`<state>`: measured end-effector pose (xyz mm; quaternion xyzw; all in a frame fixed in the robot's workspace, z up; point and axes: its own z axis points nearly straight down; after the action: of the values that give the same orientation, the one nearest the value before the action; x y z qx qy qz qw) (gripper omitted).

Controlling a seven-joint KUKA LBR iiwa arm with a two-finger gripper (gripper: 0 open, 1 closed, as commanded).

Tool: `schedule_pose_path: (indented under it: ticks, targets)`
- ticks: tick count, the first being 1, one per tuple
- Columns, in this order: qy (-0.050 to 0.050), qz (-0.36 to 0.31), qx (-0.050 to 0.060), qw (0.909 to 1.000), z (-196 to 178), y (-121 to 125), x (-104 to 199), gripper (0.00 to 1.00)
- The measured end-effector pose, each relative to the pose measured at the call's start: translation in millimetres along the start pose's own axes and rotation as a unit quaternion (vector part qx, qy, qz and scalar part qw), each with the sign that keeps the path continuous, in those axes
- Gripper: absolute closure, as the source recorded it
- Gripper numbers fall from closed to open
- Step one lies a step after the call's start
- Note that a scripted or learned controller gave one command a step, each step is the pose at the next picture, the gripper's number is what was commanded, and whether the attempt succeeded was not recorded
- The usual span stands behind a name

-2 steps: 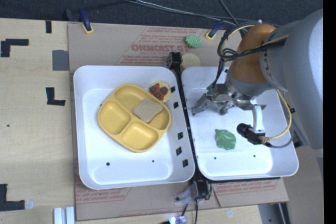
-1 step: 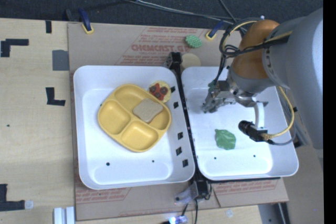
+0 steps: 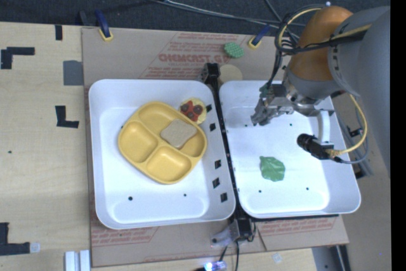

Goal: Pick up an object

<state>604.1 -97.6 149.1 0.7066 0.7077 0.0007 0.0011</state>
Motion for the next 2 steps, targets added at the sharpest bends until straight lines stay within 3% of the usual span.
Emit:
schedule_pose_path:
  ticks: [1,2]
  targets:
    - [0.000,0.001,-0.001,1.0000,-55.0,-8.4,-3.7,1.00]
    - [0.000,0.000,0.001,1.0000,-61.8,-8.0,-3.6,1.00]
